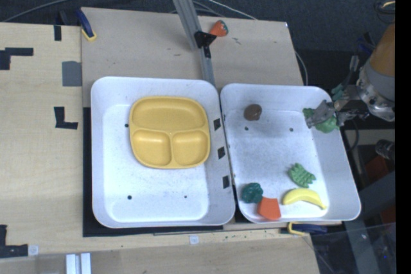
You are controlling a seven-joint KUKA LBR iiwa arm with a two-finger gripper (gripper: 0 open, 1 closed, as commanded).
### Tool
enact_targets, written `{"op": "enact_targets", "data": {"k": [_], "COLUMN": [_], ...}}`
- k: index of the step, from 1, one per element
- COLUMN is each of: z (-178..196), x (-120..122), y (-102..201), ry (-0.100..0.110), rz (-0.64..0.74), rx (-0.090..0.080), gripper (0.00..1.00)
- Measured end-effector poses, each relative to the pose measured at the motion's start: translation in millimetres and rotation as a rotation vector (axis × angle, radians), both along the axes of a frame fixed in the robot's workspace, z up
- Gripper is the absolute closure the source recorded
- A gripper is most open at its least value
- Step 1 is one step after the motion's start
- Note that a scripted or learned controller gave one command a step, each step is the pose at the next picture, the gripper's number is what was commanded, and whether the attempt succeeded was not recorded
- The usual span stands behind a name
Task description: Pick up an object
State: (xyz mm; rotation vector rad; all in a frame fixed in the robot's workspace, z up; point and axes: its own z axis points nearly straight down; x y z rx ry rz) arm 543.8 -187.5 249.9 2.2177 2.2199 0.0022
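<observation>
1. The jaws are closed on a green object (323, 119), held between the fingers at the right bin's (334, 157) right rim.
2. Below the jaws inside that bin lie a green leafy piece (301, 174), a banana (304, 197), an orange block (270, 208) and a teal piece (252, 192).
3. Left of the jaws sits a brown ball (252, 112); farther left, a yellow tray (170, 131).

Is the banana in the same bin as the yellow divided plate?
No, the banana lies in the right bin; the yellow plate sits in the left bin.

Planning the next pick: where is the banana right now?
The banana lies in the right bin, in its near right corner in the camera view, just right of the orange block and below the light green toy.
</observation>
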Motion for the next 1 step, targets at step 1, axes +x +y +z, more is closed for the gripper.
{"op": "enact_targets", "data": {"k": [1], "z": [14.0], "x": [0.2], "y": [0.2], "ry": [0.005], "rz": [0.000], "rx": [0.001], "gripper": [1.00]}}
